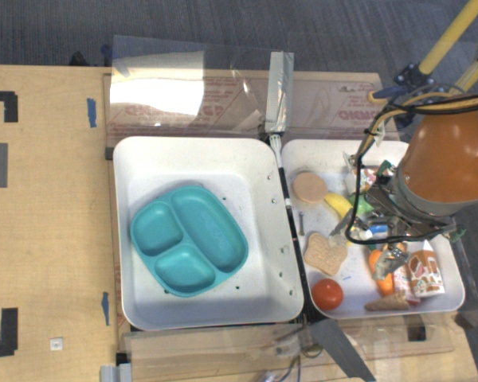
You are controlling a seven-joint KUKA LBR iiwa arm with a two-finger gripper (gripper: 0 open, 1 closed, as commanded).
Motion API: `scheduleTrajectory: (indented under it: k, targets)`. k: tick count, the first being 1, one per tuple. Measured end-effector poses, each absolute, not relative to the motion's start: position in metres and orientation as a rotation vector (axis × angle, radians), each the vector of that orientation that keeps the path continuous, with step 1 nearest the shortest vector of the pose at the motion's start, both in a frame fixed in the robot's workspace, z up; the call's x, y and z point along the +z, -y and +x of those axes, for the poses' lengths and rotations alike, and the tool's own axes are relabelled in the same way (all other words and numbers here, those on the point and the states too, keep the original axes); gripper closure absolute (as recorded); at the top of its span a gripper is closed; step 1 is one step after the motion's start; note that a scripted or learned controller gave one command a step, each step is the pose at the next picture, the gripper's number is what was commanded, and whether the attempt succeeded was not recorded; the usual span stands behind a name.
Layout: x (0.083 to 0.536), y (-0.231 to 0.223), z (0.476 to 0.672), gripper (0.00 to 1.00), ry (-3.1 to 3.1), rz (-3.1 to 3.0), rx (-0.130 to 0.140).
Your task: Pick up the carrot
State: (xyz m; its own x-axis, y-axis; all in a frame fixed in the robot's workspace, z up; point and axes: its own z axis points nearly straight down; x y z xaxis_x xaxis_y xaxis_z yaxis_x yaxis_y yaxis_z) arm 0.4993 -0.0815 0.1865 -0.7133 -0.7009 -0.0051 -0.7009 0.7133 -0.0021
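Observation:
The carrot is a small orange piece lying in the right bin, between a toast slice and a red-and-white packet. My gripper hangs straight over it, under the orange band of the arm, and its metal tip covers part of the carrot's upper right side. Cables and the wrist hide the space around the tip. Whether the tip touches the carrot cannot be made out.
In the right bin lie a tan round disc, a yellow banana, a toast slice, a red tomato, a red-and-white packet and a brown stick. The left bin holds a teal divided plate.

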Motion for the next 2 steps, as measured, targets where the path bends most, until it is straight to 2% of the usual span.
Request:
scheduleTrajectory:
  k: [1, 2]
  targets:
    - [0.0929, 0.1312, 0.5104, 0.0, -2.958, -1.009, -0.01]
    - [0.0951, 0.1391, 0.5016, 0.0, -2.806, -1.349, -0.023]
